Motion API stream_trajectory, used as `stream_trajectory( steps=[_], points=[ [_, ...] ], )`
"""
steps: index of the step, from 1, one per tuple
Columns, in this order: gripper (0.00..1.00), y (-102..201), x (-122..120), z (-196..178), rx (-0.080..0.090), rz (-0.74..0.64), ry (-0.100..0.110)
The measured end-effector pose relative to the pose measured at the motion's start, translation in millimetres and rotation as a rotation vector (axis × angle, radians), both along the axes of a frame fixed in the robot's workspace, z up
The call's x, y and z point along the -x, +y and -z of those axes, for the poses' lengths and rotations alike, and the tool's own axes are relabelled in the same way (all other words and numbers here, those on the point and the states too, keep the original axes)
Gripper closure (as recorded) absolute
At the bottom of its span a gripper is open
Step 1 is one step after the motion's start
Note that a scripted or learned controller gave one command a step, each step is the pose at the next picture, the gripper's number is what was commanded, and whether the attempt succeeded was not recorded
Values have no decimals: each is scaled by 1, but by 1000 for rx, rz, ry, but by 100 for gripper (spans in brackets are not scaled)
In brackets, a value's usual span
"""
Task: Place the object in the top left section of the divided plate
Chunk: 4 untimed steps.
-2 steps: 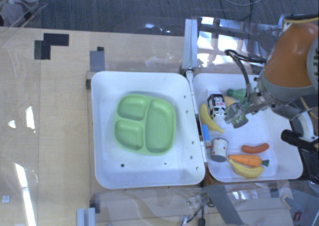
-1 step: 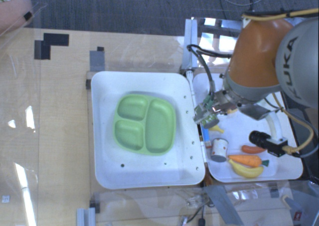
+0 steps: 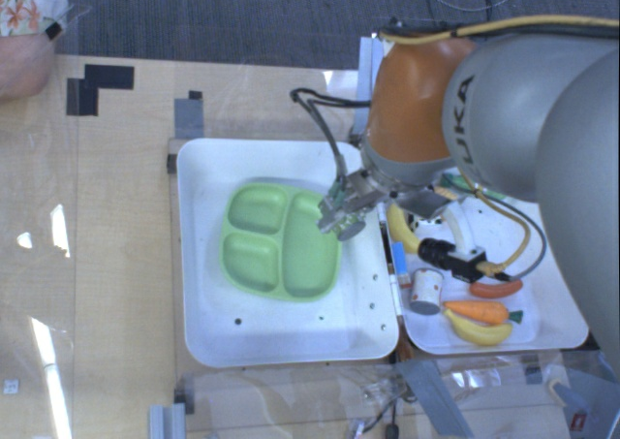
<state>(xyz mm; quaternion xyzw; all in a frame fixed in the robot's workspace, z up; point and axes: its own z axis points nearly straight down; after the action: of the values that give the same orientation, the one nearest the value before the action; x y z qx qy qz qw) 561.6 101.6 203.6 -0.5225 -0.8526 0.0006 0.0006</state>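
A light green divided plate [image 3: 281, 241] lies in the left white bin [image 3: 208, 330]. It has two small sections on its left and one long section on its right. Its top left section [image 3: 257, 206] holds nothing. My gripper [image 3: 344, 207] hangs over the plate's upper right rim, at the right side of the left bin. The grey arm with its orange band [image 3: 417, 108] rises behind it. The wrist blocks any view of whether something is carried.
The right bin [image 3: 557, 330] holds a carrot [image 3: 477, 311], a yellow banana [image 3: 481, 332], a red sausage-like piece [image 3: 496, 287], a small can [image 3: 423, 290] and a second banana [image 3: 399, 226]. The arm's bulk covers much of that bin. Black cables [image 3: 320, 122] loop near the wrist.
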Motion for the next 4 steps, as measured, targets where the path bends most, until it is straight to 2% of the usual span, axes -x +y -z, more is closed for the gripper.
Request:
stream_trajectory(
  steps=[1,2,3,4],
  points=[
    [100,17,1,-65,0,-239,-4],
    [100,78,5,-12,-1,-401,-1],
    [100,88,37,-9,-2,-508,-1],
    [0,88,37,-9,-2,-508,-1]
  ],
)
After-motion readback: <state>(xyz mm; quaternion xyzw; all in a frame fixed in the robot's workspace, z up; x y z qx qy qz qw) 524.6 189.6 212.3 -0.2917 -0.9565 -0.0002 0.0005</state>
